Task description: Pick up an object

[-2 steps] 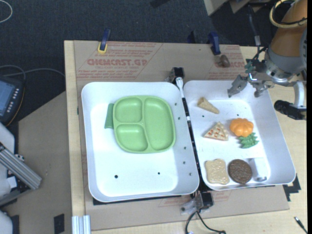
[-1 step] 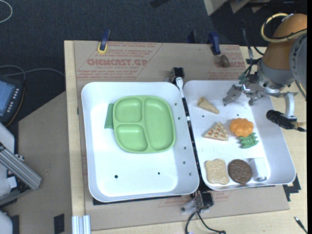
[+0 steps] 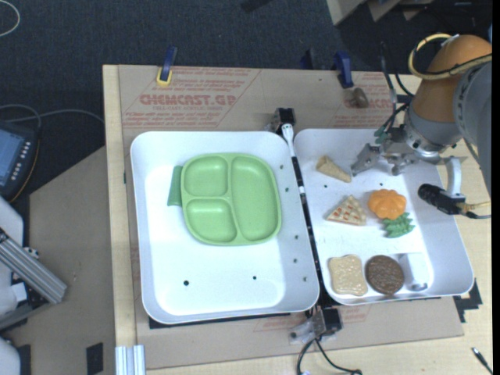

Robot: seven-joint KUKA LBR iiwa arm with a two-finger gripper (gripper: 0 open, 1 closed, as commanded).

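Red lettering runs along the brown board [image 3: 234, 92] that lies under the two bins, near the top of the frame. The biggest line, upper left of centre, reads "CHEMCAST", followed by what looks like "G.P"; the rest of that word is hard to make out. A thinner red line sits just above it, too small to read. More of the same red print shows on the board toward the upper right, above the right-hand bin, partly covered and too faint to read. No other readable text, number or sign appears anywhere else.
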